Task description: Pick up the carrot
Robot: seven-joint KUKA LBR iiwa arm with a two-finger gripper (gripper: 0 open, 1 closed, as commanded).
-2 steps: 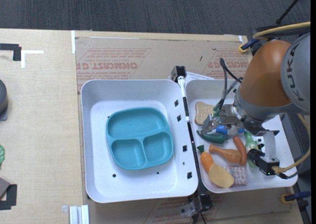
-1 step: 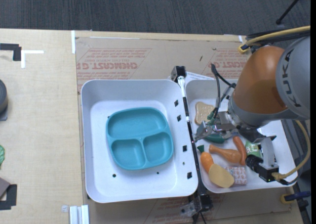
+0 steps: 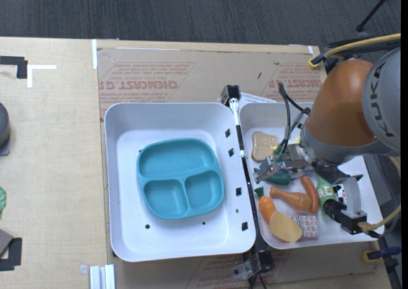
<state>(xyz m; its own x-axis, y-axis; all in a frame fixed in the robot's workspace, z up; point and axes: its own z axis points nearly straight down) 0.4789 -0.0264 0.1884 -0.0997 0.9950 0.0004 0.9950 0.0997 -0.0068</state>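
Note:
The carrot (image 3: 291,197) is orange with a green leafy end pointing left. It lies flat in the right bin (image 3: 250,110), near the bin's middle. My gripper (image 3: 278,170) hangs over the right bin just behind the carrot's left half, at the end of the grey arm with the orange band (image 3: 341,106). Nothing shows as held in the gripper, and the carrot rests on the bin floor.
Around the carrot lie a bread slice (image 3: 263,145), a reddish sausage (image 3: 310,192), a small orange piece (image 3: 266,207), a pale yellow lump (image 3: 285,227), a printed packet (image 3: 308,224) and a green item (image 3: 327,191). The left bin (image 3: 115,173) holds a teal divided plate (image 3: 180,177).

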